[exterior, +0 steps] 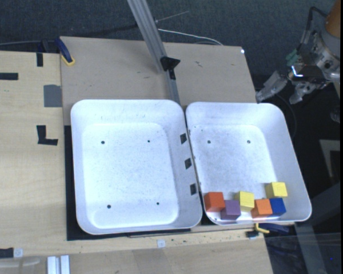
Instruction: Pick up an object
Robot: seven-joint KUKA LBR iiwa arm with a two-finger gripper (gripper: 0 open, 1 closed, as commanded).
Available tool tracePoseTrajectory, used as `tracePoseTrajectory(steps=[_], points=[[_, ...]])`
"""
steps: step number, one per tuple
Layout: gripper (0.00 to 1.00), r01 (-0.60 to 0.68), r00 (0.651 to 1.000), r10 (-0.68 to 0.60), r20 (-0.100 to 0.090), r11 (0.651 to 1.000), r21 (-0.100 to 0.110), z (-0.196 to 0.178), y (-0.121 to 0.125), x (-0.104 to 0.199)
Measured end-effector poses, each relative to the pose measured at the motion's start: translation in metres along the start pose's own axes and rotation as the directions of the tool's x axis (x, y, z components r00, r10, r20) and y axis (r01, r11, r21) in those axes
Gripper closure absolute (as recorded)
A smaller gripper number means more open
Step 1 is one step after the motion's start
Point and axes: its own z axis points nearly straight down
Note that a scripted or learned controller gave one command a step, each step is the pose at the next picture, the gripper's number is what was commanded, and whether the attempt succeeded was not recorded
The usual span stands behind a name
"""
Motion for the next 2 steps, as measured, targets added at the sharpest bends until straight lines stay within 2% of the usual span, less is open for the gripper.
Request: tracePoseTrajectory(steps=[1,2], points=[[0.0,-0.009,1.0,0.009,0.001,1.0,0.012,0.0611,-0.0506,-0.0408],[0.0,-0.003,1.0,0.003,0.001,1.0,0.004,0.0581,-0.0474,-0.038]])
